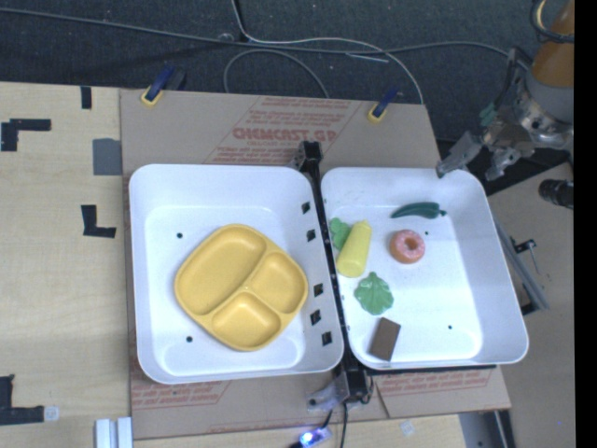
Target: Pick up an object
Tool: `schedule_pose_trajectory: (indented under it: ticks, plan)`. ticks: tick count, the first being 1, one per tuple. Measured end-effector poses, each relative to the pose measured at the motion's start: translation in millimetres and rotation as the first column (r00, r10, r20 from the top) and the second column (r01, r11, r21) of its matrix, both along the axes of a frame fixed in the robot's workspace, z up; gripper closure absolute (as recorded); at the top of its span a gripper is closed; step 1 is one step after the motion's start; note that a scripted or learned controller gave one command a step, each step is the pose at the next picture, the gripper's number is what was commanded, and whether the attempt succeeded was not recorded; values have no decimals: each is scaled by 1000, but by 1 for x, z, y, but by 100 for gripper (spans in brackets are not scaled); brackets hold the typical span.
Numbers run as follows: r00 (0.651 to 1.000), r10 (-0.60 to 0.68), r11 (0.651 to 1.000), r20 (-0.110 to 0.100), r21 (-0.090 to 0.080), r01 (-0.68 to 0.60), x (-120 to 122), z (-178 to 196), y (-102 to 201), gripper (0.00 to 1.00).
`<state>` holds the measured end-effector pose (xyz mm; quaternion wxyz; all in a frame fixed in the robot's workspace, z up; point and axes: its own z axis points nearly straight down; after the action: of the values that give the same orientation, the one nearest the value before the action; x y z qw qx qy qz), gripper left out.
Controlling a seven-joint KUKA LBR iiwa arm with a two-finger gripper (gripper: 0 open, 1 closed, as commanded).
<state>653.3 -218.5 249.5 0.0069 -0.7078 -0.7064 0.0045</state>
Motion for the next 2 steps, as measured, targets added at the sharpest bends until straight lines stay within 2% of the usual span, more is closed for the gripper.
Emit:
schedule_pose_trajectory:
  ticks: [1, 2]
  plan:
    - [1000, 4, 1000, 11, -3, -4, 2, 8, 1, 0]
    - [1000, 4, 1000, 7, -3, -4, -6, -55, 5, 0]
